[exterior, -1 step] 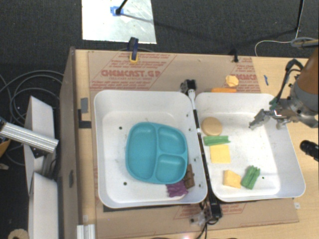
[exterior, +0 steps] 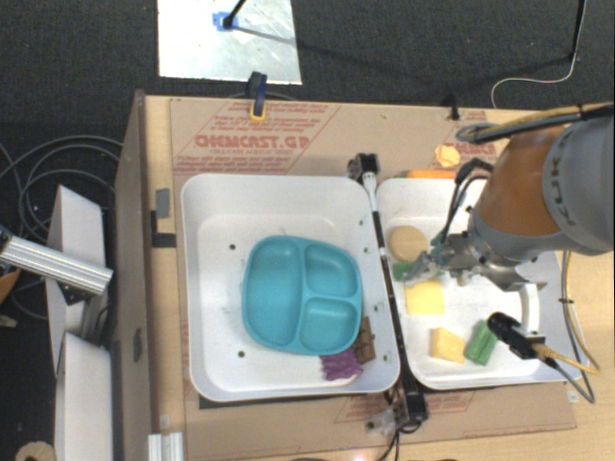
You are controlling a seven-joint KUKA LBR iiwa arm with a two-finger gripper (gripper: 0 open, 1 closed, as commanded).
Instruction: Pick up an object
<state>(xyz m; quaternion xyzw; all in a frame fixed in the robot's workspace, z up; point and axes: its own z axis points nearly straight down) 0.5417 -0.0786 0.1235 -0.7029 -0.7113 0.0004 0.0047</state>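
Brown sheeting with red lettering is seen across the bench [exterior: 269, 128], and two white bins are set on it side by side. The left bin [exterior: 216, 209] is largely taken up by a teal divided plate [exterior: 298, 291], laid flat near its middle. The grey arm [exterior: 548, 190] (orange-banded above the wrist) is reached in from the right over the right bin [exterior: 463, 305]. Its gripper [exterior: 444, 255] is held low over that bin's left half, close to the rims where the bins meet. Whether the gripper is open or closed cannot be told, since it is viewed from above and partly masked by the wrist. Whether anything is held cannot be told either.

The loose things nearest it are found in the right bin. A tan round item [exterior: 406, 242] lies just beside the gripper, toward the far left corner. A yellow block [exterior: 425, 299] lies just on its near side. By the front wall a pale wedge [exterior: 447, 345] and a green block [exterior: 480, 342] are placed next to each other. In the left bin's near right corner a purple lump [exterior: 338, 364] and a brown piece [exterior: 366, 339] are tucked against the plate's edge. A small dark green piece [exterior: 404, 270] lies at the gripper's left (contact cannot be judged).
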